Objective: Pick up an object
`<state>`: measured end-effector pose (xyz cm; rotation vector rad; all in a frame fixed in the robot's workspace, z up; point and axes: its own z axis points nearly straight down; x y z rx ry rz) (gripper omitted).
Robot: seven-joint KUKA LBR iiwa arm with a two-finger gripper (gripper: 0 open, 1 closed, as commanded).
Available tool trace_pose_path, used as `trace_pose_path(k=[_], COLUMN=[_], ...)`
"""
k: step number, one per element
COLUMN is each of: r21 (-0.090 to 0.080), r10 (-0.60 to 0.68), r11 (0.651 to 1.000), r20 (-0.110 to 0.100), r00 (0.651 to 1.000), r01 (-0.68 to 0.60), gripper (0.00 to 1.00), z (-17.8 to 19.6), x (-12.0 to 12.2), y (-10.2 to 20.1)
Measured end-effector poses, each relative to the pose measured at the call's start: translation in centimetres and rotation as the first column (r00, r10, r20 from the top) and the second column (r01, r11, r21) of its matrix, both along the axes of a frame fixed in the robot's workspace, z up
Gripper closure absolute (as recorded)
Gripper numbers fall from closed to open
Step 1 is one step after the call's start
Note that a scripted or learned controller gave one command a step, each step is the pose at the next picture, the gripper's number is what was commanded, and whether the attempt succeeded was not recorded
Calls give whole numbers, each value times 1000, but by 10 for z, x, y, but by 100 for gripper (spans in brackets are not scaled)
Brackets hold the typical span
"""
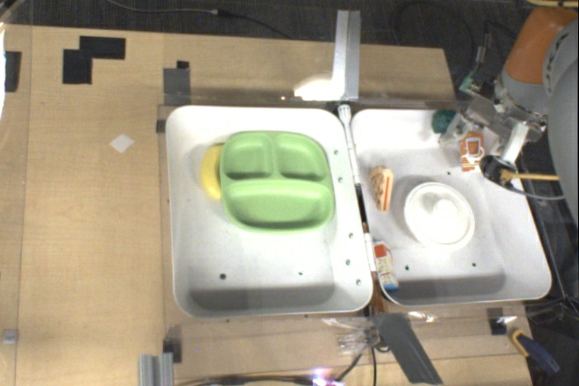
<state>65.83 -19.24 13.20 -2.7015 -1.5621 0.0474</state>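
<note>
**A:** Where is the gripper (477, 131)?

**B:** It is low over the far right corner of the right bin (507, 271), reaching in from the right. I cannot tell whether it is spread or pressed together, because the wrist hardware hides its tip at this slant.

**A:** Is anything at it?

**B:** A small orange-and-white item (469, 151) sits right at its tip, touching or nearly so. I cannot say that it is gripped. Just beside it, toward the bin's far wall, lies a small teal piece (443, 119).

**A:** So which step is this?

**B:** I judge it to be the grasp itself. The tool is down at a candidate, and nothing is visibly lifted clear of the bin.

**A:** And further out?

**B:** A white bowl (438, 212) sits mid-bin, a tan-and-orange packet (382, 188) lies near the divider, and a small red-and-white tube (384, 265) is at the near left corner. The left bin (208, 280) holds a green divided tray (276, 179) with something yellow (210, 172) poking out from under its left edge.

**A:** What does the next move call for?

**B:** Probably a firm, centred close on the orange-and-white item, then a straight lift away from the wall. The item looks small and light, so an off-centre pinch could flick it aside. The teal piece is also near enough to get nudged.
</note>
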Motion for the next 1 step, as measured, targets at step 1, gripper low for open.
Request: trace_pose_path(k=[1], r21=[-3], r10=[99], r11=[995], r20=[39], r00=[994], r01=[-99], gripper=[0], z=[-46], x=[-1], y=[-3])
